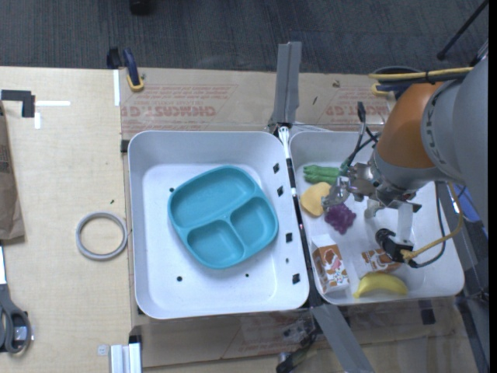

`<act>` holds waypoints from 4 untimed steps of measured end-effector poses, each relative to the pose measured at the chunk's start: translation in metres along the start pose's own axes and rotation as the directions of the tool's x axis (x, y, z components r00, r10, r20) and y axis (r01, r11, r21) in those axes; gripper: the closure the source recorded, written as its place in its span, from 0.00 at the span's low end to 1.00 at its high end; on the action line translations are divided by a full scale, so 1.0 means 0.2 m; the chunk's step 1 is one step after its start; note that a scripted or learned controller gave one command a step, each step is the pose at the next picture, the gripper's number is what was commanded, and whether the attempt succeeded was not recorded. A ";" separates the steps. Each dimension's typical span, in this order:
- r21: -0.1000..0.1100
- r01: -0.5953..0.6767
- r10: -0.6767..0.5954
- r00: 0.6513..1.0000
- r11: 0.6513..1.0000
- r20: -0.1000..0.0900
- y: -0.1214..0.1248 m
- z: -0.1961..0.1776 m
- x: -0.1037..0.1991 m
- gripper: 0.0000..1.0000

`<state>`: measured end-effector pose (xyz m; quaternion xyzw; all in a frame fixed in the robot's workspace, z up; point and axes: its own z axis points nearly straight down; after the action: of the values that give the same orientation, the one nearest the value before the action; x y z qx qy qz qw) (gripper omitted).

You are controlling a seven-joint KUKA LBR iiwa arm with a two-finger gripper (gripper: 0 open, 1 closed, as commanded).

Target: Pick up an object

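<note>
- Reaching in from the right, the arm bends over the right bin, its orange band above the wrist and its grey body filling the upper right corner.
- Gripper sits low in the right bin, near the bin's left wall, just above the grapes.
- Whether the claw is wide, narrow or closed on something I cannot tell: the metal parts at its tip blur together from this angle.
- Grapes, a purple cluster, lie directly below the gripper tip, touching it or very nearly; contact is not clear.
- Yellow lemon-like piece lies just left of the gripper, against the bin's left wall.
- Green item lies just above the yellow piece, at the gripper's upper left, partly hidden by it.
- Carton, white with red-brown print, lies in the lower left of the right bin, below the grapes.
- Banana lies along the bin's front edge, just right of the carton.
- Small packet with orange print lies just above the banana, under a black cable end.
- Left bin holds a teal tray with three compartments, turned at a slant, near the bin's middle.
- On the bench left of the bins lies a grey ring; scissors lie at the lower left edge.
- Blue clamp stands at the bench's back edge, above the left bin.
</note>
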<state>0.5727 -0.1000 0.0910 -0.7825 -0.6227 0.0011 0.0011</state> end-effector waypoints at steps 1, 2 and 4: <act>0.001 -0.197 0.197 0.980 0.980 0.000 -0.10 -0.06 -0.11 0.00; -0.001 0.083 -0.083 0.997 0.997 0.001 -0.02 0.00 -0.02 0.00; -0.002 0.397 -0.397 0.918 0.918 0.003 0.33 -0.50 0.15 0.00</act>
<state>0.6440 -0.0850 0.1915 -0.6399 -0.7685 0.0009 -0.0007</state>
